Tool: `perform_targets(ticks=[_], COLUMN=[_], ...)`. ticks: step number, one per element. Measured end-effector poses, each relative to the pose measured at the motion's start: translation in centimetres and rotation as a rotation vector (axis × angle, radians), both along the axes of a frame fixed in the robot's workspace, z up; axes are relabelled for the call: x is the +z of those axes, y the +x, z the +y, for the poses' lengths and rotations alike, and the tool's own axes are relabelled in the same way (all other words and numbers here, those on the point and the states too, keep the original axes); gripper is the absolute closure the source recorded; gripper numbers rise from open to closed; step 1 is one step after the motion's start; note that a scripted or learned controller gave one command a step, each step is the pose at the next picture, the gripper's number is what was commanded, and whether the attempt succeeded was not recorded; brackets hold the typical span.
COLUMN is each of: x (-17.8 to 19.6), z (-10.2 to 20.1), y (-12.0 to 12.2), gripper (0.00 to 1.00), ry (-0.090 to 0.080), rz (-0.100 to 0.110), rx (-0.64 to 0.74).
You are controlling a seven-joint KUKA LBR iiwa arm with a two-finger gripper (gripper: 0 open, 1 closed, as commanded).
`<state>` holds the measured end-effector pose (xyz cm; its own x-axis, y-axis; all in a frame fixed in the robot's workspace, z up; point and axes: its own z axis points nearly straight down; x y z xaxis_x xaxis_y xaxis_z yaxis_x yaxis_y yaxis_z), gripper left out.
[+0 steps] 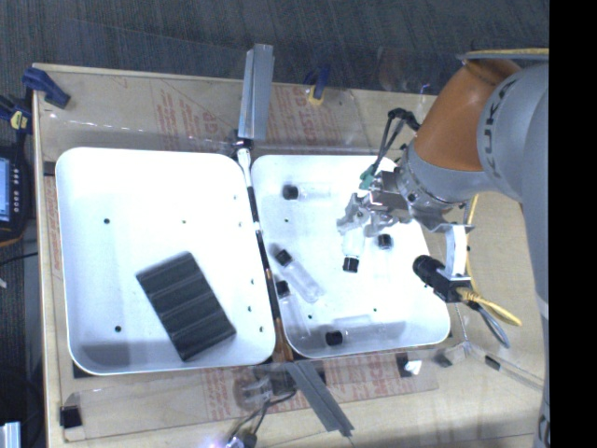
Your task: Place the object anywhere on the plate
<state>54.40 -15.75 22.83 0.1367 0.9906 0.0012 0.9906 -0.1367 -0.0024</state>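
Ribbed dark plate (186, 305) lies flat in the smooth left bin (84, 185); fingers (355, 232) unreadable over clear black-capped bottles (300, 275)

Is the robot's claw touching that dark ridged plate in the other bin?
Apart. The camera view shows the gripper over the right bin, while the dark plate lies in the left bin, with the bins' walls between them.

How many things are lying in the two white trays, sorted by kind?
Dark ribbed plate, in the left bin: 1
Clear vials with black caps, in the right bin: 5, at and one less clear by the gripper at
Total: 6
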Motion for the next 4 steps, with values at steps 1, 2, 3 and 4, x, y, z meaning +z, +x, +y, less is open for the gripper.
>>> perform_targets(ticks=[1, 2, 3, 4], x=[-5.4, -3.7, -3.7, -8.0], z=[5.1, 12.6, 22.7, 29.0], y=[5.2, 11.2, 11.2, 11.1], gripper=[1.0, 1.0, 1.0, 1.0], ry=[0.001, -0.001, -0.001, -0.002], rz=[0.002, 0.0, 0.001, 0.006], rx=[0.101, -0.124, -0.35, -0.172])
